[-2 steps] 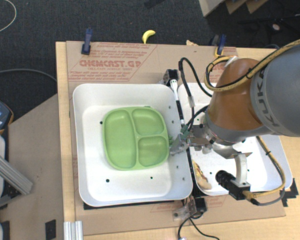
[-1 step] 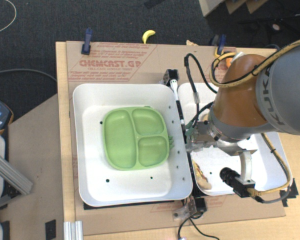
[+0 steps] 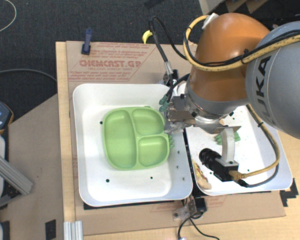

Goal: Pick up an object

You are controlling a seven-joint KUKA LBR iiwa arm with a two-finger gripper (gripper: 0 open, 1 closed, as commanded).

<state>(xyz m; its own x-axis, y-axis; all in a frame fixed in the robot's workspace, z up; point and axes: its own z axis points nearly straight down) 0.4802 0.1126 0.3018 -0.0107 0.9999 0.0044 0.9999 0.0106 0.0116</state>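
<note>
Green plastic forms the divided plate (image 3: 135,139), which has three compartments and lies flat on the floor of the left bin (image 3: 90,114), a little toward that bin's right wall. The gripper (image 3: 171,121) is seen low at the plate's right rim, just beside the wall shared by the two bins. It is largely hidden under the orange and grey arm (image 3: 230,59), so whether it is released, clenched or grasping the plate cannot be told. A pale tan object (image 3: 202,179), too hidden to be named, lies in the near left corner of the right bin (image 3: 250,149). A few small dark specks are scattered over the left bin's floor. Both bins are borne on a brown cardboard sheet (image 3: 110,61) with red print, at whose far edge a small blue thing (image 3: 86,40) is set.
</note>
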